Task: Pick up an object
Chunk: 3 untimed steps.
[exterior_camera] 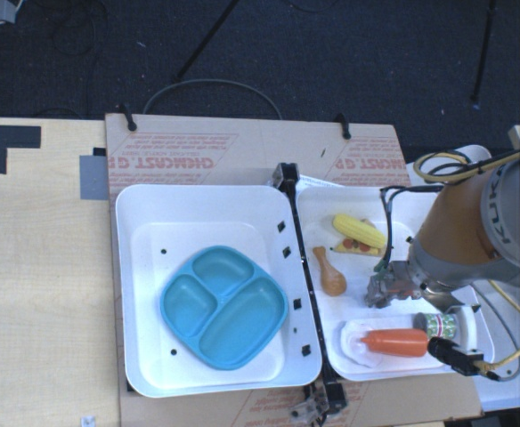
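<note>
In the right bin (331,205), my gripper (383,290) hangs low over the bin floor near the middle. A wooden spoon (329,272) lies just to its left, apart from it. Behind the gripper lies a yellow corn cob (360,231) with a small red-brown piece (358,248) at its front edge. In front of the gripper, an orange carrot-like object (395,342) rests on a small white dish (356,347). A little green and white can (444,326) lies to the right of the orange object. Nothing shows in the gripper's grasp.
The left bin (144,212) holds a blue divided plate (223,306). A black divider rail (297,274) runs between the two bins. My arm (460,229) covers the right side of the right bin. Cardboard (242,154) lies behind the bins.
</note>
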Tool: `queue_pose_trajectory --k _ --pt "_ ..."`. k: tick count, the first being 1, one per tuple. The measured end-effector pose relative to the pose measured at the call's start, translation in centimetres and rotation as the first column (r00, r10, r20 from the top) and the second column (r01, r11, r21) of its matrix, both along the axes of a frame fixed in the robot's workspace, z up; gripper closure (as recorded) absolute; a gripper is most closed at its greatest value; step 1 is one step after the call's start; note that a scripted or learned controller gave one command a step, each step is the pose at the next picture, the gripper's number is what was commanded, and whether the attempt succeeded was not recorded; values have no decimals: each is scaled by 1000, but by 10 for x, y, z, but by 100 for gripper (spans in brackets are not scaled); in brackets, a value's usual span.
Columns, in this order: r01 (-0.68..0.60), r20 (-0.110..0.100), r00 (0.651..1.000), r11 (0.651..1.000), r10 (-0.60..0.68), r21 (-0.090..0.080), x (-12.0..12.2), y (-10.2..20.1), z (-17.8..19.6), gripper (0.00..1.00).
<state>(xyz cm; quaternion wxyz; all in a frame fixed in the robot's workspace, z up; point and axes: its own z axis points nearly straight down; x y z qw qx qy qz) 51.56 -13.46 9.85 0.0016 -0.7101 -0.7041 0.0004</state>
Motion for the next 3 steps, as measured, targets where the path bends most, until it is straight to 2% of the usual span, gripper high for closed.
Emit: queue_pose_trajectory --k 1,2,3 --pt "-8 4 1000 1000 8 -2 8 -6 47 100" --pt "-9 5 1000 1000 9 -2 4 -3 108 100" --pt "-9 2 1000 1000 9 -1 4 -3 116 100"
